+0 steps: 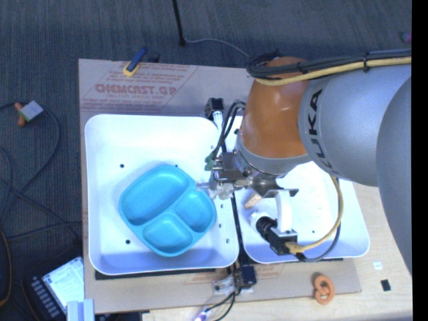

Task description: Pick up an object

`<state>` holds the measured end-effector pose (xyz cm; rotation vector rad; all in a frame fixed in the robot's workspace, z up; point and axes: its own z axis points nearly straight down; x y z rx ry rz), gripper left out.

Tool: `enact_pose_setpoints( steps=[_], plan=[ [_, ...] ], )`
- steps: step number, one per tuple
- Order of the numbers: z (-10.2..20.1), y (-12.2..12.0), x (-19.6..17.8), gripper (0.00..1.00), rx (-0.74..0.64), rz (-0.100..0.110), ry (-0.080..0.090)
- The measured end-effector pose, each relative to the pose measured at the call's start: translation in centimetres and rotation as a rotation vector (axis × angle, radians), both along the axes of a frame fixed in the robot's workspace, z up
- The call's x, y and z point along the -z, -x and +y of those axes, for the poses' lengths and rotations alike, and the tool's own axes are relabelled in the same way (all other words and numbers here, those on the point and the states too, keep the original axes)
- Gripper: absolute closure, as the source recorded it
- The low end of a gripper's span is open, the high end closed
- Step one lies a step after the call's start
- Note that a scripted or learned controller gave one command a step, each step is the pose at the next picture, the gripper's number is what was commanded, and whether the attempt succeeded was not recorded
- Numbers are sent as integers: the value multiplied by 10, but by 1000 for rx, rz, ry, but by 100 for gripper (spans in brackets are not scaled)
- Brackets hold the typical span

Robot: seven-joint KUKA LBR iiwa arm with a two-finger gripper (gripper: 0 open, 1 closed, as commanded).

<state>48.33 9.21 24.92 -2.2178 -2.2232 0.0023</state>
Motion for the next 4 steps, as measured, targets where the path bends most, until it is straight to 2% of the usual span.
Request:
enact_pose_setpoints(
  steps=[1, 2, 3, 4],
  plan=[
    [37, 0, 8, 100, 1, 0, 1],
    [33, 1, 102, 100, 3, 4, 2],
    [65, -17, 43, 100, 1, 0, 1],
    [134, -64, 39, 100, 1, -1, 1]
  ],
)
